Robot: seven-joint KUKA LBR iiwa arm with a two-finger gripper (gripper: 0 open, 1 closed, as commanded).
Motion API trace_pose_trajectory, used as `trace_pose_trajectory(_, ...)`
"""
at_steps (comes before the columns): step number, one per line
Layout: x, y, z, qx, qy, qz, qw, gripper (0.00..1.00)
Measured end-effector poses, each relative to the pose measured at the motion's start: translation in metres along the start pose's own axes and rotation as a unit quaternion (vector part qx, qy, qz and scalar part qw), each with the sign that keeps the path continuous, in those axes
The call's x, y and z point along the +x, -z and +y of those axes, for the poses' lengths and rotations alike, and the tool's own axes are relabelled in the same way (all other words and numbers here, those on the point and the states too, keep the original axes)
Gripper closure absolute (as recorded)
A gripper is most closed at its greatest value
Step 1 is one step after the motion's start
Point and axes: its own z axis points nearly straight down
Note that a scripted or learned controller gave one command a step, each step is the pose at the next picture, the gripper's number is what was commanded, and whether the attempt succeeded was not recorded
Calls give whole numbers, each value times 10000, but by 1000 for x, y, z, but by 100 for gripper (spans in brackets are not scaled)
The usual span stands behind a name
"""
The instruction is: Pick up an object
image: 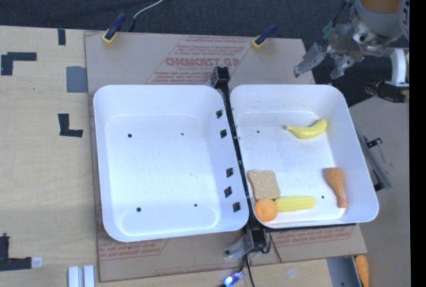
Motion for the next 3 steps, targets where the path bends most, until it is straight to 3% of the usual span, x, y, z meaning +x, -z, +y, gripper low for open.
trace_pose_trajectory(1,-44,-85,-5,110,-13,21,9999,0)
trace_pose_trajectory(2,22,-162,-86,165,7,60,9998,0)
trace_pose_trajectory(3,23,-121,-1,44,20,19,10000,0)
